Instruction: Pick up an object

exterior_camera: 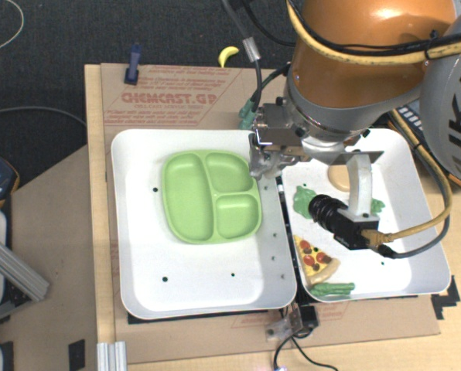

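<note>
My gripper (266, 161) hangs under the big orange-banded wrist, low over the ridge where the two bins meet, right at the upper right corner of the green divided plate (211, 195) in the left bin (138, 230). Nothing shows between its tips. In the right bin (416, 238) lie a pizza slice (317, 260), a green pod (331, 289), a green leafy piece (303, 201) and a tan round piece (339, 178), which the arm partly covers.
The arm's bulk hides the upper part of the right bin. A brown board (169, 95) lies under both bins, with a blue clip (132, 64) and a small yellow thing (228, 55) at its far edge.
</note>
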You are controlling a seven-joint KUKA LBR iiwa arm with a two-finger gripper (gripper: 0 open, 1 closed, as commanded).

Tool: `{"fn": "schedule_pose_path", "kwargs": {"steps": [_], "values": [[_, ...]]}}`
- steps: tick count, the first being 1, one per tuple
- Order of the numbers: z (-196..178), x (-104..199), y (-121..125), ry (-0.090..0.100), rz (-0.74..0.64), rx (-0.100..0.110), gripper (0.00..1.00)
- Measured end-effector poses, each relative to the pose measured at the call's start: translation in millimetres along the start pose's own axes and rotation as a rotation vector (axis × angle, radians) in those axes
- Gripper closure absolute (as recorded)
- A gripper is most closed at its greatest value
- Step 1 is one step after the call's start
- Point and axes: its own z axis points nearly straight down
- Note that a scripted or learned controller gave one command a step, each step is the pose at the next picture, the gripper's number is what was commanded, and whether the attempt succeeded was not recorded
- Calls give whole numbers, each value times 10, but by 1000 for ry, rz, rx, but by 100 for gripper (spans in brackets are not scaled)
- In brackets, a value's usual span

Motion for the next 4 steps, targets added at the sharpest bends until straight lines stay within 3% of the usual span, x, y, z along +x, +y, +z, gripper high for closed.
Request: {"fn": "schedule_pose_path", "kwargs": {"steps": [1, 2, 3, 4], "values": [[-101, 4, 5, 0, -1, -2, 100], [-736, 790, -6, 5, -6, -3, 100], [-730, -291, -5, -3, 13, 7, 100], [-1399, 144, 44, 3, -3, -4, 100]]}}
